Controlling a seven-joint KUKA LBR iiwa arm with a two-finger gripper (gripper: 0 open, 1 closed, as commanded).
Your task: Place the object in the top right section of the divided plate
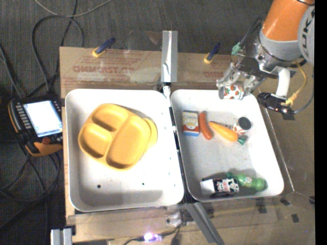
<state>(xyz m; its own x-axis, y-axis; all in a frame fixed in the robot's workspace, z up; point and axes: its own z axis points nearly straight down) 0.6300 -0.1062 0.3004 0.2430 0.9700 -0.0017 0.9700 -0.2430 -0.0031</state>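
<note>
Camera view has my fingers (232, 86) over the far rim of the right bin (273, 152), and between them I can see a small white cup with red and green spots (231, 92), so I read them as closed narrow on it and lifted clear of the bin floor. The yellow divided plate (118, 136) sits in the left bin (76, 188), well apart from the fingers, across the rim where the two bins meet. To do this step well I would keep the cup high while crossing that rim, then come down over the plate's far-right section, the small one nearest the fingers, and only release once the cup is low, since it looks likely to roll. Faint red print on the counter (117, 71) beyond the left bin is too washed out to read; labels on the small carton (190, 123) and green bottle (240, 184) below the fingers are illegible too.
</note>
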